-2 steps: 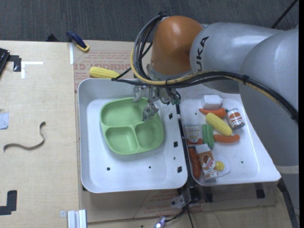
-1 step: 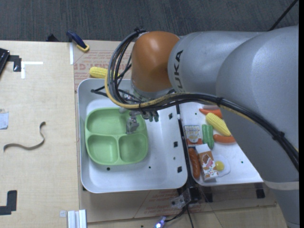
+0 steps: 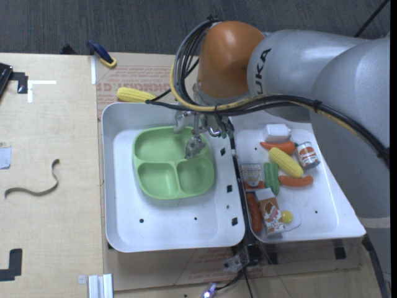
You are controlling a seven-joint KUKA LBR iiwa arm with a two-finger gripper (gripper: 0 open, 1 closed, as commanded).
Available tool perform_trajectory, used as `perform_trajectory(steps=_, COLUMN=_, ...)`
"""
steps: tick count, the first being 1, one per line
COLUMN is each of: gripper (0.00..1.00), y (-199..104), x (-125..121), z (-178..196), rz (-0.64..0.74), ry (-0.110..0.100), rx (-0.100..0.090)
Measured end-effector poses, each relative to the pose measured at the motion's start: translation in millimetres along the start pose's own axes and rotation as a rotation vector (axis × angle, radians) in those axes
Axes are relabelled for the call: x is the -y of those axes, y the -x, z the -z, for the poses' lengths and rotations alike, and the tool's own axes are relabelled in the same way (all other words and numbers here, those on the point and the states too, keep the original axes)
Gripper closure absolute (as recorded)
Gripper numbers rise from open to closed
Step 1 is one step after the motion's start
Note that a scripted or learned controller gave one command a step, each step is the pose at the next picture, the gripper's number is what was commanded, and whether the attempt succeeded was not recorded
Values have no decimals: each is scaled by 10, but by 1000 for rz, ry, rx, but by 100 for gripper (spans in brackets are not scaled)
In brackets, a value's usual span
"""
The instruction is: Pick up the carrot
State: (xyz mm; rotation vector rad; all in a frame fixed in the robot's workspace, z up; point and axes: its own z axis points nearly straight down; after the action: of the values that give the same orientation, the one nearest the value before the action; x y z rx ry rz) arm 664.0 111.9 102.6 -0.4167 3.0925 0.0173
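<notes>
Two bins: gripper [image 3: 194, 143] hovering over green tray's [image 3: 155, 179] 1 o'clock compartment, fingers state unclear, carrot [image 3: 277, 146] lying at right bin's [image 3: 329, 213] 12 o'clock.

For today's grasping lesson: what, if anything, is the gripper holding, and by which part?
Nothing is seen held: the gripper hangs over the green three-compartment plastic plate, apart from the orange toy carrot.

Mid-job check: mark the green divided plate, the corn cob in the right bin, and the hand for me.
green divided plate [image 3: 162, 182]: camera view, lower left compartment floor.
corn cob [image 3: 284, 161]: camera view, middle of the yellow cob.
hand [image 3: 194, 146]: camera view, at its tips, over the plate.
</notes>
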Motion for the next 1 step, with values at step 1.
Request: perform_trajectory(steps=1, gripper=0, y=-508, x=-534, z=21, rz=125, ry=-15, rx=8)
